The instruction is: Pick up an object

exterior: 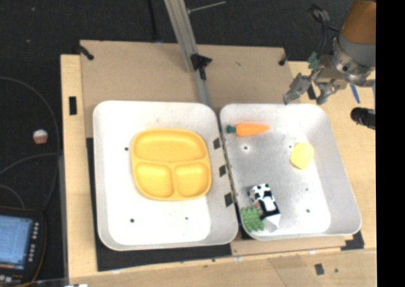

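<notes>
Objects for picking lie in the right bin [335, 153], below and to the left of the claw [310, 91]: the orange carrot [248, 130] nearest it, the yellow lemon-like piece [302, 155] straight below, and the black-and-white cow toy [264, 201] with a small green piece [252, 218] farthest down-left, against the bin's near corner. To do this step well, I would choose the yellow piece or the carrot — each lies alone on bare floor, well apart from walls — centre over it, turn the fingers across its narrow side, then descend. The arm [357, 26] reaches in from above-right, wrist tilted, with the claw hanging just outside the bin's far rim — spread apart with nothing between its fingers, it seems. The yellow tray [171, 164] sits far left, in the left bin [107, 172].
</notes>
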`<state>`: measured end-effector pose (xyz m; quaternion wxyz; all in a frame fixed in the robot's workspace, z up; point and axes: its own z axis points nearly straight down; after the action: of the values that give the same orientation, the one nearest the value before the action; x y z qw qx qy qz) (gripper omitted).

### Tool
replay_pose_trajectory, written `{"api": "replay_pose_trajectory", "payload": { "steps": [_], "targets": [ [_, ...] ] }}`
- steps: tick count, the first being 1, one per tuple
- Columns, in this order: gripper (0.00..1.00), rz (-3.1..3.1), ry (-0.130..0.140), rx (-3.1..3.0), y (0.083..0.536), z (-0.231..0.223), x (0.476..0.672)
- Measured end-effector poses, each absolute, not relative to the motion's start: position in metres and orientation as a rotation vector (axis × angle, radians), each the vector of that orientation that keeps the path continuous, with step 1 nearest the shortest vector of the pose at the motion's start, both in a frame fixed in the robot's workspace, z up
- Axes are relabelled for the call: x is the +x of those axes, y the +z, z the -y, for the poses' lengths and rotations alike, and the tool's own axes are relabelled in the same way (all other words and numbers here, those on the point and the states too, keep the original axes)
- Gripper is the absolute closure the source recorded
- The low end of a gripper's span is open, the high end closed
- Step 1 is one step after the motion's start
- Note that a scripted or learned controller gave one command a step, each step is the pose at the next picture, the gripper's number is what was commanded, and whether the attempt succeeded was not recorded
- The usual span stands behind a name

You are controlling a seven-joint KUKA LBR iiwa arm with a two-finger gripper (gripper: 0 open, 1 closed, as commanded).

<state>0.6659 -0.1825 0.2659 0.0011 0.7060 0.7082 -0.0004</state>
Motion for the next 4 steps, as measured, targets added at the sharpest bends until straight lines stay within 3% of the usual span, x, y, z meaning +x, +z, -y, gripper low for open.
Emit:
{"api": "replay_pose_trajectory", "payload": {
  "steps": [1, 4],
  "targets": [
    [0.0, -2.224, -0.003, 2.215, 0.266, 0.183, 0.666],
    [0.0, -2.221, -0.007, 2.225, 0.106, 0.191, 0.654]
  ]
}}
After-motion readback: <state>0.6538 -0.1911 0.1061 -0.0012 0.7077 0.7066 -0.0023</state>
